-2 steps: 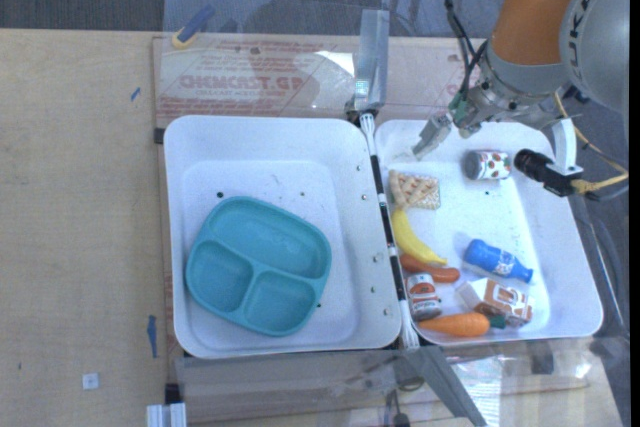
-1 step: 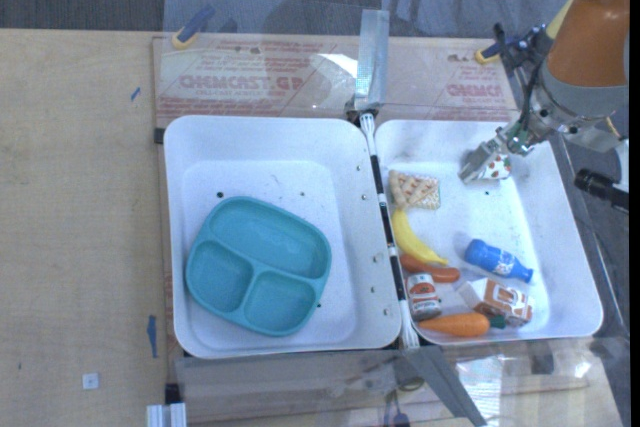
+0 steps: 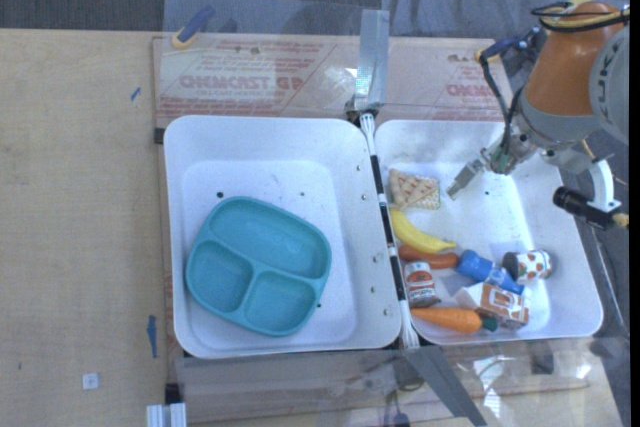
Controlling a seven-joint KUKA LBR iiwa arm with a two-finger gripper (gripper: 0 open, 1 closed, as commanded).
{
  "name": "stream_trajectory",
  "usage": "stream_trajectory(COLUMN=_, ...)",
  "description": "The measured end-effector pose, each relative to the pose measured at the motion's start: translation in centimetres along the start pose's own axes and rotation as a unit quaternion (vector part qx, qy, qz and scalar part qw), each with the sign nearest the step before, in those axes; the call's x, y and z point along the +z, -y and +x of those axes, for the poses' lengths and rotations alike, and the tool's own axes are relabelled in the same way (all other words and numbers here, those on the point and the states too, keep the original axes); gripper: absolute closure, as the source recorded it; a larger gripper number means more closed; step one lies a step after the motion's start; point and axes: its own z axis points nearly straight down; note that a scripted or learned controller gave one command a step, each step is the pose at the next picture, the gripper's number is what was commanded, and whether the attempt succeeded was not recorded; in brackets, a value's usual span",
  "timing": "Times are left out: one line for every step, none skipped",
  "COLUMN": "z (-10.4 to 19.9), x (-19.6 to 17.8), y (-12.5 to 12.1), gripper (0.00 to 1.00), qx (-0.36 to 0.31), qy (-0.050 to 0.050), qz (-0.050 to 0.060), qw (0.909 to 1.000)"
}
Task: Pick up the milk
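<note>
**Milk carton lies in the right bin, gripper above and apart from it**

The milk (image 3: 503, 302), a small carton with orange and white print, lies on its side near the front of the right bin (image 3: 580, 320), close to that bin's front right corner. A carrot (image 3: 450, 319) lies just to its left along the front wall, and a blue bottle-shaped piece (image 3: 477, 266) sits just behind it. A small round item with red and white markings (image 3: 530, 265) rests to the carton's rear right. Further left, a small can (image 3: 421, 283) stands beside the divider between the bins, with a banana (image 3: 418, 235) behind it and a waffle-like cracker (image 3: 414, 189) behind that.

The gripper (image 3: 466, 178) hangs over the rear middle of the right bin, well apart from the milk and just right of the cracker. Whether its jaws are open or closed cannot be told. The arm (image 3: 565, 75), with its orange band, rises toward the upper right.

The left bin (image 3: 190, 145) holds a teal divided plate (image 3: 258, 264).
</note>
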Motion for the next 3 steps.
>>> stream_trajectory(z=-2.5, x=-12.8, y=-1.3, gripper=0.00, qx=0.024, qy=0.000, qz=0.000, qw=0.9997)
stream_trajectory(z=-2.5, x=-10.4, y=6.6, gripper=0.00, qx=0.005, qy=-0.001, qz=0.001, qw=1.0000)
stream_trajectory(z=-0.8, x=-3.6, y=-2.4, gripper=0.00, qx=-0.116, qy=0.001, qz=-0.001, qw=0.9932)
